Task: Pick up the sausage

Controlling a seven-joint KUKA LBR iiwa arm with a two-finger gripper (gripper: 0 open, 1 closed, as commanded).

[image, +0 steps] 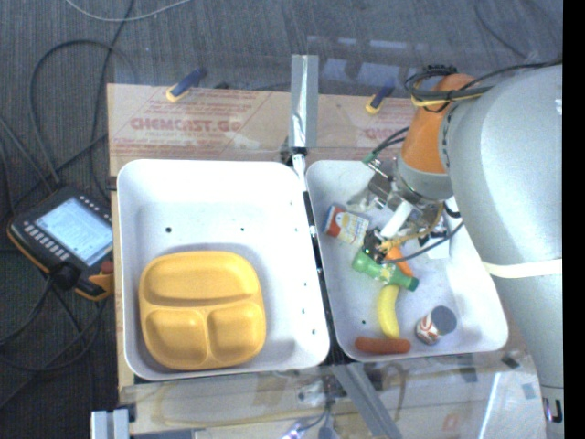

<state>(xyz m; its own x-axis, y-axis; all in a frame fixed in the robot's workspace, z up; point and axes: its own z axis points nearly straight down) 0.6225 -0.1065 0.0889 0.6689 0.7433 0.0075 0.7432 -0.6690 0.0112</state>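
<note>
The sausage point(383, 345) is a small reddish-brown link lying flat at the front edge of the right bin point(475, 282). My gripper point(388, 240) hangs over the middle of that bin, well behind the sausage, right above a green bottle point(384, 272) and an orange piece point(400, 265). A yellow banana point(389, 310) lies between the gripper and the sausage.
A small white and red bottle point(345, 224) lies at the right bin's left side. A grey and pink round object point(435, 326) sits right of the sausage. The left bin point(164, 190) holds a yellow divided tray point(202, 308). My arm covers the right bin's far right.
</note>
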